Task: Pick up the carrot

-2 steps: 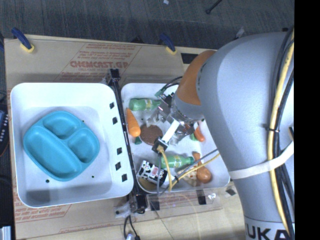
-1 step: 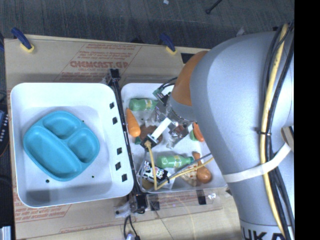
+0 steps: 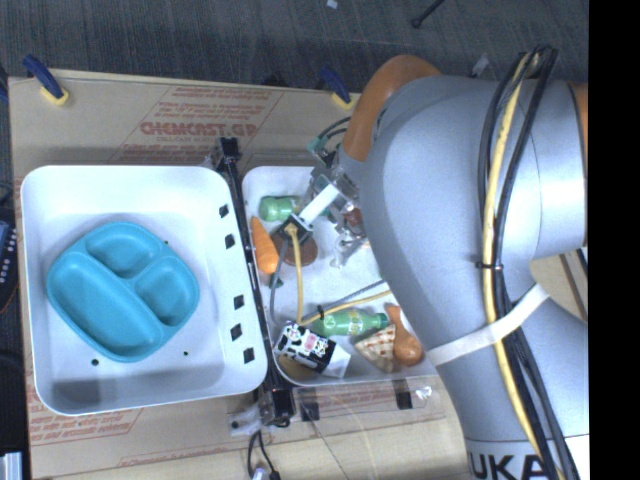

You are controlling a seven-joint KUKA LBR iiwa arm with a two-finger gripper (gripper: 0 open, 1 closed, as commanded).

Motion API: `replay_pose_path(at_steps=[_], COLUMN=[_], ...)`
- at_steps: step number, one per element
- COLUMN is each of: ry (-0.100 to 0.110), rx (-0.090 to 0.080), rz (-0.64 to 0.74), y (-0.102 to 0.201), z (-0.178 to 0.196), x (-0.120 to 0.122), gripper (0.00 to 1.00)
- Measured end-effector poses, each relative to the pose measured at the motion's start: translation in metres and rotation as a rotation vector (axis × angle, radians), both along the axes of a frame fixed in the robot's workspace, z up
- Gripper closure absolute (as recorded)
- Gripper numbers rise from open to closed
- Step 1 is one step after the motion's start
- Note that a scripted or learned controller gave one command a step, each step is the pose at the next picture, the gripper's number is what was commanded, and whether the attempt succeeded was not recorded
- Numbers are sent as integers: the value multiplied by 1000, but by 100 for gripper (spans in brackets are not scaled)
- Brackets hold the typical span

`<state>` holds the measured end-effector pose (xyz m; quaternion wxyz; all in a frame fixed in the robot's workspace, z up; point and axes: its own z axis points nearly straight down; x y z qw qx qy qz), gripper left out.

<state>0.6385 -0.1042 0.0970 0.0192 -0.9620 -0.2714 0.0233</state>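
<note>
The orange carrot (image 3: 265,246) lies along the left wall of the right bin (image 3: 262,180), pointing roughly toward the bin's far end. My gripper (image 3: 347,234) hangs over the middle of that bin, to the right of the carrot and apart from it. The large grey arm hides much of the bin's right side.
A blue divided plate (image 3: 120,288) sits in the left bin (image 3: 60,193). In the right bin are a green item (image 3: 277,208) near the carrot's far end, a green bottle (image 3: 352,321), a black-and-white patterned box (image 3: 305,346) and a brown item (image 3: 406,346) near the front.
</note>
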Motion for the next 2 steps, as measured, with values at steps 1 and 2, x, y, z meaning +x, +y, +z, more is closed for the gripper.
replay_pose_path(at_steps=[1,2], ry=[-50,-46], rx=[-27,-19], rz=[-231,-222], y=[12,14], z=[-2,9], x=[-30,-29], gripper=[0,100])
